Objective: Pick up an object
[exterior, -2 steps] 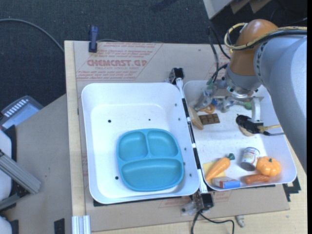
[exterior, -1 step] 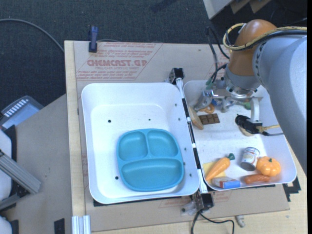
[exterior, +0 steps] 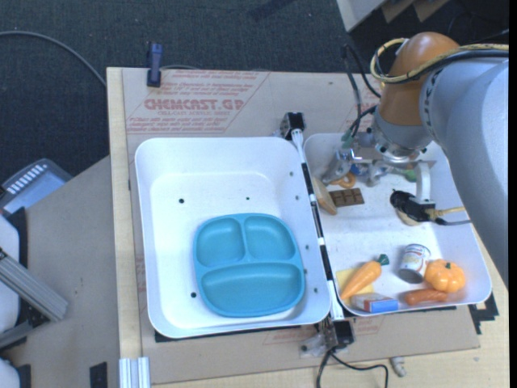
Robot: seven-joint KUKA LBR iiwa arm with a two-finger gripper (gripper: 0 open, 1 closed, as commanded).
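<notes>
My gripper hangs low over the far left corner of the right bin, under the grey arm with its orange band. Just in front of it, a brown chocolate-like bar lies flat on the bin floor, beside a tan wedge against the left wall. Along the near side of this bin lie a carrot, a small tin can, an orange pumpkin, a red sausage-like piece and a red and blue block.
The left bin holds a blue divided plate towards its near side. A ridge where the two bin walls meet runs between the bins. A cardboard sheet lies under the bins at the back.
</notes>
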